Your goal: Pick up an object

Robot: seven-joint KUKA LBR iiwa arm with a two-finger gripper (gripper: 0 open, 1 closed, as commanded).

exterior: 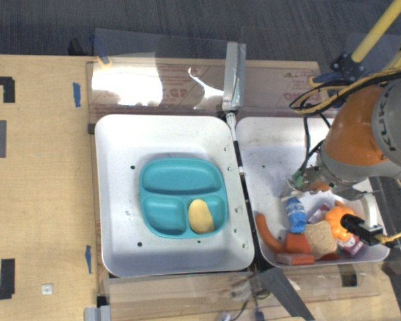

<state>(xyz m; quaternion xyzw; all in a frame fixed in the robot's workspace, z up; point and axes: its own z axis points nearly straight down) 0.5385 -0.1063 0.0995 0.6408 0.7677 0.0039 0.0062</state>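
My gripper (306, 183) hangs low over the right bin (267, 146), just above a heap of small objects in its front right corner. In the heap lie a small blue bottle (295, 215), a tan slice of toast (319, 238), a curved red-orange sausage (266, 237), a red block (297, 243) and an orange toy (338, 217). The gripper sits right above and behind the blue bottle. The grey arm with its orange band (353, 136) covers the bin's right side.
The left bin (120, 146) holds a teal divided tray (180, 179) with a yellow potato-like object (200, 216) in its front right compartment. A clear plastic sheet and a metal divider (232, 75) stand behind the bins. Yellow and black cables (321, 89) trail at the right.
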